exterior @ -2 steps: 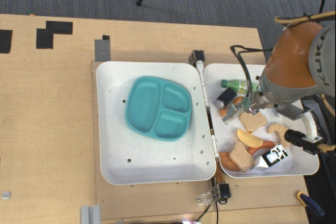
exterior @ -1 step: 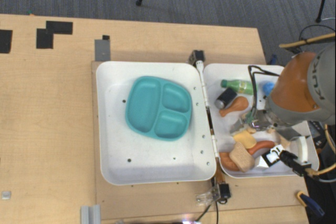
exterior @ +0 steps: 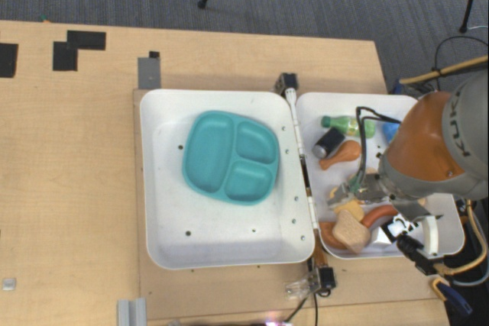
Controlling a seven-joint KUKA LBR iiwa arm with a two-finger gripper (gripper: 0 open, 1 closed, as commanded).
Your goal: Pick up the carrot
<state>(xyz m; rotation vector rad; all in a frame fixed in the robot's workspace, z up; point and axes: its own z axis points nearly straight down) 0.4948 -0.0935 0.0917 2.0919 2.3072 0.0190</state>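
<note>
The bench [exterior: 76, 164] carries 2 white bins. The left bin [exterior: 164, 240] holds 1 teal divided plate [exterior: 229, 156]. The right bin [exterior: 451, 237] is the crowded one, and my arm [exterior: 428, 145] hangs over it, its orange band covering much of that bin's right half.

My gripper [exterior: 357, 185] sits low over the middle of the right bin, pointing toward the clutter. It is dark against dark there, so I cannot tell whether it is apart or together, and I see nothing held in it.

Below it lie a bread slice [exterior: 350, 231], a yellow wedge [exterior: 350, 208] and a red-orange sausage-like piece [exterior: 377, 215]. Above it are a green bottle [exterior: 344, 124] and a black cylinder [exterior: 330, 141].

I take the carrot [exterior: 342, 153] to be the orange tapered piece just below the black cylinder, touching it or nearly so, near the bin's left wall. It lies flat with its fat end to the right and its thin end down-left. It is just beside my gripper, above it in the view, and not yet grasped.

I judge it a light, stiff toy, probably smooth plastic, so slippery and not fragile. The taper would squeeze it out of a pinch near the tip. I would close across its width at the thick part, clear of the cylinder.
</note>
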